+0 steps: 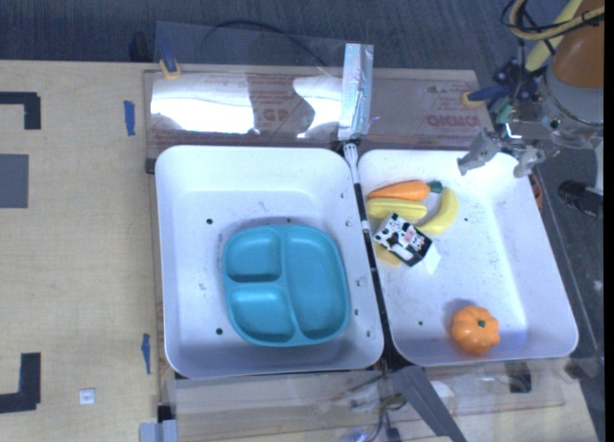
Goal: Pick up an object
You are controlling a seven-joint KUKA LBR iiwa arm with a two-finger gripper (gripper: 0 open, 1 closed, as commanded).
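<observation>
The right bin [537, 267] holds an orange carrot [401, 192] lying on a yellow banana [434, 215], with a small black-and-white cow-patterned item [403, 239] just in front of them. A small orange pumpkin [475, 328] sits near that bin's front edge. My gripper [500, 160] hangs over the bin's far right corner, to the right of the carrot and apart from it. Its two fingers stand spread open with nothing between them.
The left bin [192, 191] bears a blue divided plate [285, 283]. A shiny foil-covered board [249, 104] and an upright foil strip [356, 90] stand behind the bins. Yellow and black cables [542, 4] loop above the arm at the top right.
</observation>
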